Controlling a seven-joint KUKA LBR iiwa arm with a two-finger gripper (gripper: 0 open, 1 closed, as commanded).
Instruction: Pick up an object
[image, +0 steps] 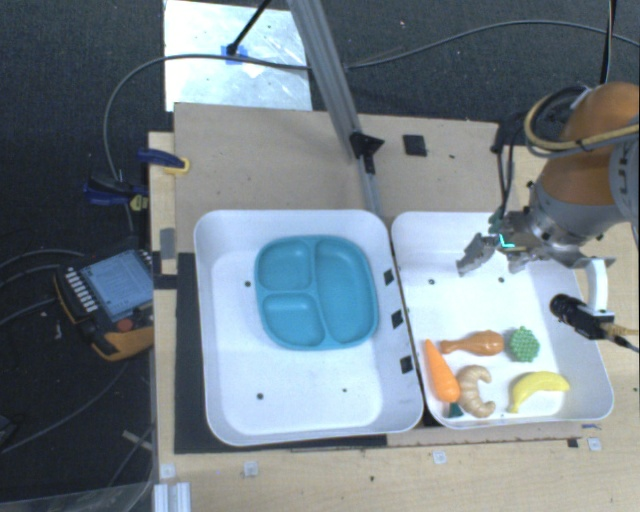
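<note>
Dark carpet strewn with cables surrounds the tan bench (260, 160), where two shallow white bins sit side by side. We see the left bin (230, 390) holding a blue plastic divided plate (316, 292), while the right bin (440, 245) keeps its toy food bunched along the near edge: an orange plastic carrot (441, 368), a brown drumstick (474, 345), a green broccoli floret (522, 344), a tan curled shrimp-like piece (476, 390) and a yellow banana (538, 387). The two-finger gripper (496, 250) hangs over the bare far half of the right bin, well apart from all of them; we judge its fingers spread, with nothing between them. We read this as the approach stage, with no object yet chosen or touched. The next move calls for carrying the wrist toward the near edge, settling on one item, perhaps the drumstick nearest the gripper, and descending squarely so neighbouring toys are not nudged.
</note>
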